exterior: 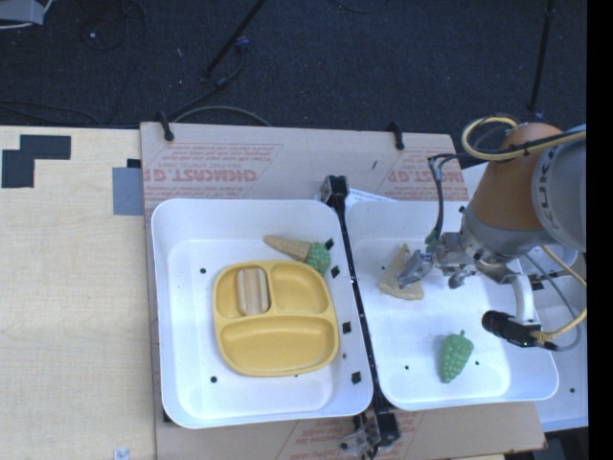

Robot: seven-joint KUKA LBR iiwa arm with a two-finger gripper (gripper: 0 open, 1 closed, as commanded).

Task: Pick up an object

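— Where's the tan wedge (403, 281)?
— Far-left part of the right bin (536, 386), touching the gripper (418, 270).
— Clenched on it?
— Cannot tell; the tips overlap its right edge.

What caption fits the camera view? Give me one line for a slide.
Gripper down on a tan wedge in the right bin; green grapes lie nearby.
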